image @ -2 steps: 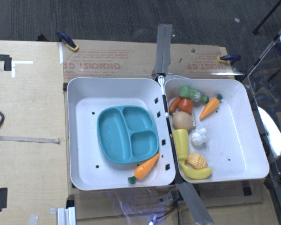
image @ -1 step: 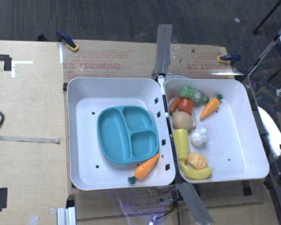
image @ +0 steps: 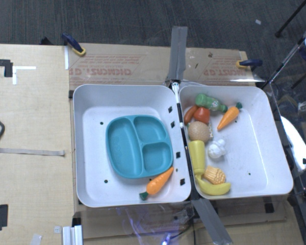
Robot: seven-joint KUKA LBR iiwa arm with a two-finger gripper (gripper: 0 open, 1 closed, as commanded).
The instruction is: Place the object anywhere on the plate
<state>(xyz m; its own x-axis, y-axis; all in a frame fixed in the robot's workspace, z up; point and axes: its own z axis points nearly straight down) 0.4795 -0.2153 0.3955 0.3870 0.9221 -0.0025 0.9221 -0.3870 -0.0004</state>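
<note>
Gripper room: bare floor of right bin (image: 252, 149); carrot (image: 160, 181) touching plate (image: 125, 144) rim.

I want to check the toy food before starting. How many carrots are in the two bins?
2. One carrot lies in the left bin, beside the blue plate at its lower edge. The other carrot lies in the right bin, near the top.

Toy food (image: 206, 142) crowding right bin's (image: 255, 152) left side, its right half bare, plate (image: 137, 146) compartments open
</note>
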